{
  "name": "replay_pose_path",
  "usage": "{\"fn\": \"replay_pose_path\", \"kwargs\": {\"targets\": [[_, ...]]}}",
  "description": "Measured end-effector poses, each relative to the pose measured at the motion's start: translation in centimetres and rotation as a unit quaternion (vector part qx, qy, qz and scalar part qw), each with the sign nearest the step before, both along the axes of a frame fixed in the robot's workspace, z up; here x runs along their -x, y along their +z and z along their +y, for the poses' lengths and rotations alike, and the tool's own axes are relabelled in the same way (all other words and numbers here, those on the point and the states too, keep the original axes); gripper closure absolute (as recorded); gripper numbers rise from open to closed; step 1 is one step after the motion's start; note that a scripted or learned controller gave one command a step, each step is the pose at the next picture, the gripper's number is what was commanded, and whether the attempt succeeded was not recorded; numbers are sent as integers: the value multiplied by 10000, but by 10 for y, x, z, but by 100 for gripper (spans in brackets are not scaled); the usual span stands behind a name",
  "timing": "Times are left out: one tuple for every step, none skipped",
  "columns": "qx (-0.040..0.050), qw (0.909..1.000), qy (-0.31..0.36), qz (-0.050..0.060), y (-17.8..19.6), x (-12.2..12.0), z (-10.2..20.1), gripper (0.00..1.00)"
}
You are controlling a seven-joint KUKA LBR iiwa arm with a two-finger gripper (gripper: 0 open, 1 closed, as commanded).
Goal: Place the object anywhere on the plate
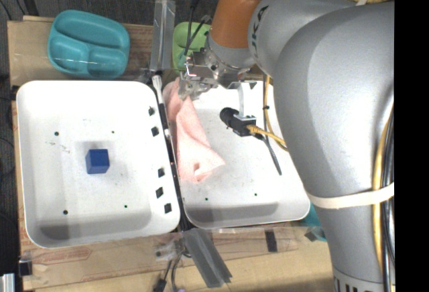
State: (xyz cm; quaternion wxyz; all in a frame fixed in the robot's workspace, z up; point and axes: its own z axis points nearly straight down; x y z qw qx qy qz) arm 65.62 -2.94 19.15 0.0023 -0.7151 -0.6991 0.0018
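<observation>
Pink cloth (191, 140) hangs from the gripper (194, 83), whose fingers are clamped on its upper end; I see the lower end draped on the floor of the right bin (268, 207), against its left wall. A blue cube (98, 161) sits in the left bin (40, 150). A teal sectioned plate (88, 43) lies on the bench beyond that bin.

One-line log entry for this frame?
gripper: at pink cloth top, grip unclear | cloth: draped in right bin | blue cube: left bin | teal plate: behind bins
</observation>
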Motion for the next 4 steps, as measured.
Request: {"fn": "replay_pose_path", "kwargs": {"targets": [[3, 9969, 785, -31, 73, 17, 62, 100], [3, 9867, 1624, -14, -1, 46, 120, 100], [4, 9936, 1128, -2, -5, 69, 173, 100], [3, 9993, 377, -39, -62, 94, 209, 100]]}}
